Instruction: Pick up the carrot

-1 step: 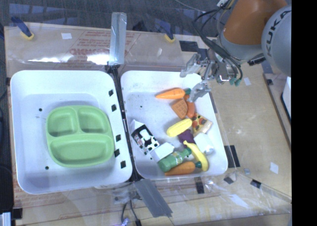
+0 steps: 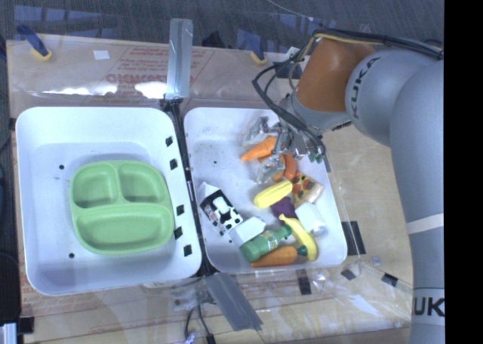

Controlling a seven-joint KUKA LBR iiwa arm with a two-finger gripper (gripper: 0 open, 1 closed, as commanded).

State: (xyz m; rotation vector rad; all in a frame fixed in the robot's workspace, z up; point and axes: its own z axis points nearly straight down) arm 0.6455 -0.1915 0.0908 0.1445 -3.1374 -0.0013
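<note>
A small orange carrot [image 2: 258, 149] lies in the upper middle of the right bin [image 2: 215, 127]. My gripper [image 2: 275, 141] is low in that bin, right against the carrot's right end. Whether it has hold of the carrot is unclear from this angle. Another orange piece [image 2: 290, 164] lies just below the gripper. A longer orange carrot-like piece [image 2: 275, 257] rests at the bin's front edge under a green bottle [image 2: 266, 244].
Crowding the right bin's front half are a yellow corn-like piece [image 2: 272, 194], a pizza slice [image 2: 306, 188], a banana [image 2: 303, 237] and a black-and-white carton [image 2: 219, 210]. The left bin [image 2: 45, 139] holds a green divided plate [image 2: 121, 207].
</note>
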